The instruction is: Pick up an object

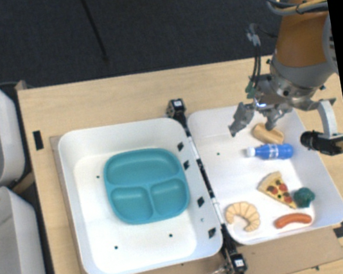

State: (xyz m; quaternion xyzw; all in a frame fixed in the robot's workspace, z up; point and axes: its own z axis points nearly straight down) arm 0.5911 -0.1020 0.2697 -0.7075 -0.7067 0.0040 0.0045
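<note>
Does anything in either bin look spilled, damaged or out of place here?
Nothing stands out. The teal divided plate lies flat in the left bin. In the right bin, the blue bottle, pizza slice, croissant and sausage lie apart, all intact. The hand hovers over a tan piece.

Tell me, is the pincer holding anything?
No. The pincer is open above the tan bread-like toy in the right bin, with nothing between its fingers.

No lettering, label, brand or number is legible anywhere; the blue bottle (270,151) carries no print that can be read.
</note>
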